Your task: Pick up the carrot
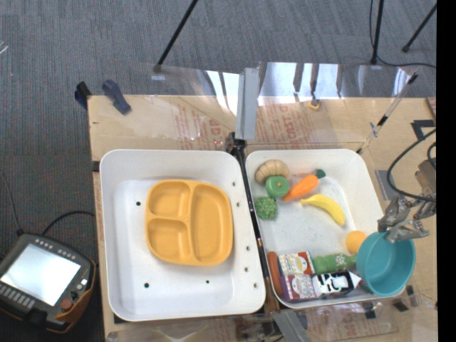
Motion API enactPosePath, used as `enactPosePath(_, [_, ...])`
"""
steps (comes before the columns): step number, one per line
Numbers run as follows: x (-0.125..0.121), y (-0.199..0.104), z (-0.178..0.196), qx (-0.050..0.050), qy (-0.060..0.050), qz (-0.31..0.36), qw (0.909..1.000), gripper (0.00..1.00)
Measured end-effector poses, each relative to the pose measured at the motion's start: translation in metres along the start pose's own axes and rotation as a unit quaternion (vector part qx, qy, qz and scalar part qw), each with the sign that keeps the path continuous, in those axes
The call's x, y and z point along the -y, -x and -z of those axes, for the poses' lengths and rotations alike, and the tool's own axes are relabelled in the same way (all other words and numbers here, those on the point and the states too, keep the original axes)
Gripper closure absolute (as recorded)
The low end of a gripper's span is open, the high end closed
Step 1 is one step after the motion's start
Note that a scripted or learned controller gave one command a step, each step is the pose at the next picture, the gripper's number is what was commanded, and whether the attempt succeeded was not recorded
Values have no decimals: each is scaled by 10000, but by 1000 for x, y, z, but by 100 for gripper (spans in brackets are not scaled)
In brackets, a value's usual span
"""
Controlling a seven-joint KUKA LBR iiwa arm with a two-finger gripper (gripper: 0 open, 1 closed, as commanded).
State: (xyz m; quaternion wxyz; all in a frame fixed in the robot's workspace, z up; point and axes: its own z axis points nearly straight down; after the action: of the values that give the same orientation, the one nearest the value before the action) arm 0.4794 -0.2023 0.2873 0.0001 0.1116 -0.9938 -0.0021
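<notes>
Looking down from the one camera, I've got the carrot (302,186) lying in the far part of the right bin (356,164), slanted, green top pointing far-right, its orange tip just beside the green apple (277,185) and the banana (324,208) close on its near side. My gripper (403,223) sits at the right rim of that bin, over the teal bowl (385,263), and I can't tell whether it's spread or closed from here, nor that it's carrying anything. To do this well, I'd travel left and far, line the gripper up across the carrot's slant, and come down on its thick middle, clear of apple and banana, which I judge are the likeliest things to get nudged. Count in the right bin: one carrot, one banana, one apple, one broccoli floret (266,207), one tan ridged squash-like piece (272,169), one orange (355,241), one bowl, plus some packets at the near edge. Left bin (121,262): one yellow divided plate (189,221).
</notes>
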Motion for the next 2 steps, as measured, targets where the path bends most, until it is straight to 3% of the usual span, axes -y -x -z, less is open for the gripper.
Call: enactPosePath(2, [-1,2,16,0,19,-2,10000,100])
